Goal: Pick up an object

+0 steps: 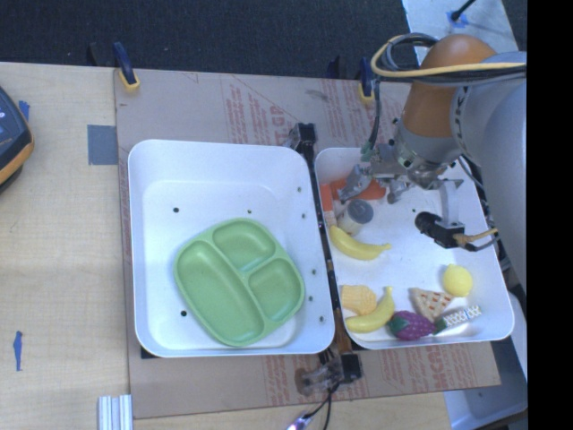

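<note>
Quick tally. Two white bins: left bin [134, 240] and right bin [503, 325]. The left one has a single green divided plate [237, 280], with three compartments.

The right one is the busy side:
- two bananas, upper banana [358, 245] and lower banana [374, 317]
- one lemon [457, 280]
- one purple grape bunch [411, 326]
- one orange-yellow chunk [359, 298]
- one pale wedge [430, 302]
- one white flat piece [462, 317]
- one red-orange item [334, 192], partly hidden, so no idea what it is

That's eight. There's maybe a ninth, a small grey round thing [360, 211], though I can't tell if it's loose.

Off the bins there's one grey tape patch [101, 143].
</note>
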